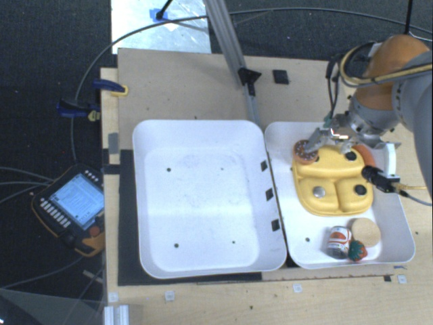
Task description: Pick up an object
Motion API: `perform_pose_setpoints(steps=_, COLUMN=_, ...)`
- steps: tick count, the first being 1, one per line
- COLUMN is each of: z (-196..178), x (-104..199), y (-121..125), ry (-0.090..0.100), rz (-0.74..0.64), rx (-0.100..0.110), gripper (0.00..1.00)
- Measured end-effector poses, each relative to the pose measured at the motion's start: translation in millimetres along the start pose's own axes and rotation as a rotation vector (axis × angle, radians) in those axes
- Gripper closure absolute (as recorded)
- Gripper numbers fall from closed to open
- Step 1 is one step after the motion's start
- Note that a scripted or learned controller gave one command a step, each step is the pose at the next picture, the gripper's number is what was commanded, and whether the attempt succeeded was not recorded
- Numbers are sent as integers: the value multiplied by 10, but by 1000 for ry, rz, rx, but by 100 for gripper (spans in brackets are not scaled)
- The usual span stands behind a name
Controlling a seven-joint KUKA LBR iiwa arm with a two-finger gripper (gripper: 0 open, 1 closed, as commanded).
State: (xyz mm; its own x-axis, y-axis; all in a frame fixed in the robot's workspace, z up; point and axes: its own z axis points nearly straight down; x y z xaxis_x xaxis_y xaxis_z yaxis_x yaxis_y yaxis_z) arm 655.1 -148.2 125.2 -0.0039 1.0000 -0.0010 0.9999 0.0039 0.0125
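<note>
The pincer (316, 143) hangs at the right bin's (404, 249) far edge, over the small round object (305, 153); whether it grips I cannot tell.

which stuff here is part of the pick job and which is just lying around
Job: gripper, right bin, yellow toy, donut, can, tan disc, orange piece.

Lying about: left bin, pendant, clamps.

Bright even overhead light, white bins (203, 249) near overexposed, soft faint shadows, glare on floor patch (162, 15) at top, slightly soft focus, mild grain
</note>
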Motion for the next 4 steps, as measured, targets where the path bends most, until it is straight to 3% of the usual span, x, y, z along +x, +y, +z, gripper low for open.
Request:
perform_pose_setpoints(steps=1, z=-133, x=44, y=25, ry=12, rz=-4, rx=0, gripper=100)
perform_pose_setpoints(steps=2, z=-696, x=-26, y=111, ry=-1, rz=-2, rx=5, gripper=100)
perform_pose_setpoints(steps=3, z=-1218, x=-28, y=135, ry=0, rz=-3, rx=4, gripper=100)
perform_pose_setpoints(steps=4, z=-1132, x=503, y=-119, ry=2, rz=-5, rx=12, gripper=100)
